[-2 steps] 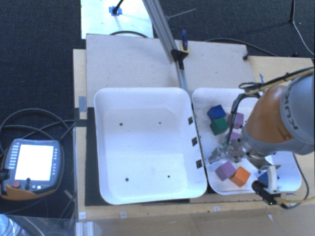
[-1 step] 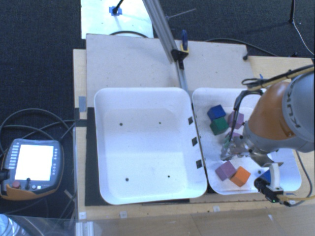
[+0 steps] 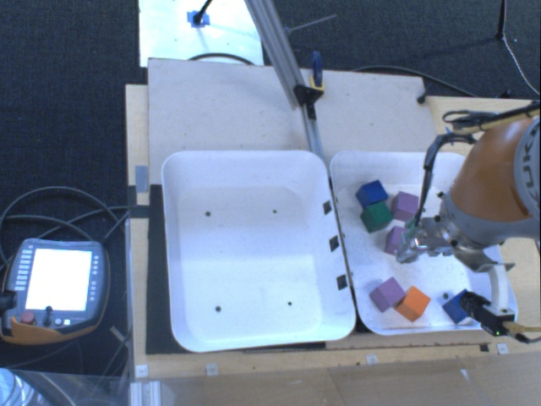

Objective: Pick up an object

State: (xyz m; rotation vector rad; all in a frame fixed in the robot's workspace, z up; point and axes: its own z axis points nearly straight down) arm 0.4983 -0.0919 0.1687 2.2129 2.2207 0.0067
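Several small blocks lie in the right bin (image 3: 355, 256). At its back are a blue cube (image 3: 371, 194), a green cube (image 3: 376, 216) and a purple cube (image 3: 406, 205). Toward the front lie a purple block (image 3: 388, 293), an orange block (image 3: 413, 303) and a blue block (image 3: 459, 306). My gripper (image 3: 411, 249) is low in the bin's middle, right against another purple block (image 3: 393, 239), which it partly covers. The orange-banded arm (image 3: 494, 184) hides the bin's right side.
The left bin (image 3: 245, 252) sits beside the right one, with a shared wall between them. A metal pole (image 3: 283, 53) slants over the back board. A teach pendant (image 3: 55, 290) lies on the floor at the left.
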